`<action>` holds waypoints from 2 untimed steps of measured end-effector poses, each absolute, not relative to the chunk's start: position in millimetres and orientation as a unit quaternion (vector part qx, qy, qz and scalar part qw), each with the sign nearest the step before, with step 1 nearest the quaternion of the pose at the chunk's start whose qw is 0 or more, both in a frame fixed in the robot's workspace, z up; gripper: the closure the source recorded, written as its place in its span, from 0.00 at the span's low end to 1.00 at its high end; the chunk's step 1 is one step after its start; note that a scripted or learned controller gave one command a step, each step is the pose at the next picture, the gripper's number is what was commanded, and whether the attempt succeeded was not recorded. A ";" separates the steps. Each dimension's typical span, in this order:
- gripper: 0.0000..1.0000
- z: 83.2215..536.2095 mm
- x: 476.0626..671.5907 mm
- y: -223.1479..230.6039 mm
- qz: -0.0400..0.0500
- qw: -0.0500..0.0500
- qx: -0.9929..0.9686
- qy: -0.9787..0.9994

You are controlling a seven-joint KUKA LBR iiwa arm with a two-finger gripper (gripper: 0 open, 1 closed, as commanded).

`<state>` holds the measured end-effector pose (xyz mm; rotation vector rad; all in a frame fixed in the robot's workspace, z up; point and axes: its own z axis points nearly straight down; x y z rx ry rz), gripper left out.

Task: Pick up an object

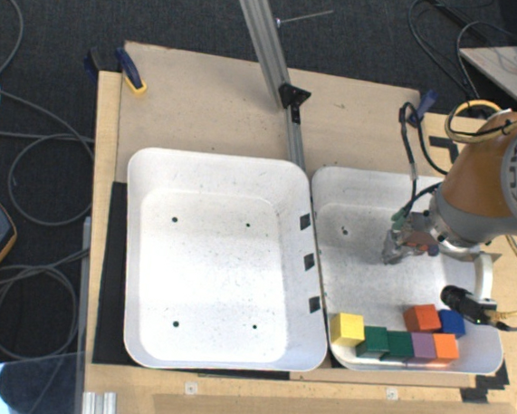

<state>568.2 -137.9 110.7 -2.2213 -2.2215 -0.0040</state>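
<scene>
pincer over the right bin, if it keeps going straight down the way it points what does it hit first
Most likely the bare white floor of the right bin. The pincer points down there, well apart from the coloured blocks along the near edge; its height is unclear.

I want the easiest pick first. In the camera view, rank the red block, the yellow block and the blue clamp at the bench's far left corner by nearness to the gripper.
From the gripper:
1. Red block, right bin's near edge.
2. Yellow block, same bin's near left corner.
3. Blue clamp, far left corner.

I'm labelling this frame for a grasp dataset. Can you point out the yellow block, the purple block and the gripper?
yellow block (349, 327), camera view, on its top face.
purple block (423, 346), camera view, on its top face.
gripper (393, 252), camera view, at its tip above the right bin's floor.
</scene>
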 end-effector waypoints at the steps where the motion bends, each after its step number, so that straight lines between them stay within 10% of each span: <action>1: 1.00 161.4 561.6 -143.7 -0.002 -0.003 -0.707 -0.707; 2: 1.00 219.7 567.3 -153.0 -0.002 -0.004 -0.707 -0.707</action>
